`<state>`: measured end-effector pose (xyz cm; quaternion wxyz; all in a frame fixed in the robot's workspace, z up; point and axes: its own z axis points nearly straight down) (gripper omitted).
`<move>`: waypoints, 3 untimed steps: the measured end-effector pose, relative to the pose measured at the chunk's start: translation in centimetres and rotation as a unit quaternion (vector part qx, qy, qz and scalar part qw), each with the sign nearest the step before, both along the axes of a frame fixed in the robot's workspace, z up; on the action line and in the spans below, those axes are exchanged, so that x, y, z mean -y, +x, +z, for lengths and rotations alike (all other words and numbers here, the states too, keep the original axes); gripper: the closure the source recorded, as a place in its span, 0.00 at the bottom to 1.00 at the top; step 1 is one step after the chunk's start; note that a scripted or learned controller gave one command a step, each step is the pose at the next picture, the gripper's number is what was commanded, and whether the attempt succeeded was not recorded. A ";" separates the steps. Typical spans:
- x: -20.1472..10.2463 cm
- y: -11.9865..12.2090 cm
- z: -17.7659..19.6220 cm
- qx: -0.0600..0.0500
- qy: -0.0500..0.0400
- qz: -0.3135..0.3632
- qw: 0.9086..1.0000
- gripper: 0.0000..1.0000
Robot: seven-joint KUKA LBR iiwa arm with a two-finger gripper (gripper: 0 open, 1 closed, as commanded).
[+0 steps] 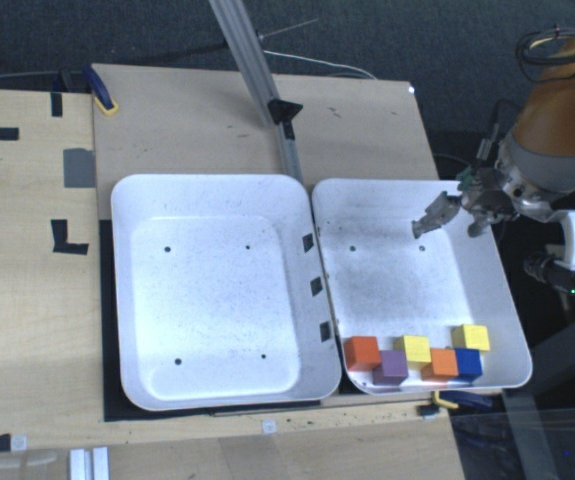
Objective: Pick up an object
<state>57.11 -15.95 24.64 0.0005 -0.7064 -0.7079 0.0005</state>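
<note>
Several small blocks lie along the front edge of the right bin (487, 268): an orange one (363, 351), a purple one (394, 366), a yellow one (416, 348), a second orange one (444, 362), a blue one (468, 364) and another yellow one (474, 337). My gripper (452, 222) hangs over the far right part of that bin, well behind the blocks. It is open, with nothing between its fingers. The grey and orange arm comes in from the right edge.
The left bin (127, 268) sits beside the right one. A slanted metal rail (252, 63) runs from the top down to the gap between the bins. Black clips line the shared edge. Black tape marks lie on the bench at left.
</note>
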 end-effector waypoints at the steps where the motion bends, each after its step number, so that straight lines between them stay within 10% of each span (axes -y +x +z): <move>1: -3.1 0.4 2.1 0.001 0.000 0.001 1.000 0.00; 2: -2.9 0.3 2.0 0.000 0.000 0.000 1.000 0.00; 3: -2.6 2.0 -8.4 -0.004 0.000 -0.001 1.000 0.00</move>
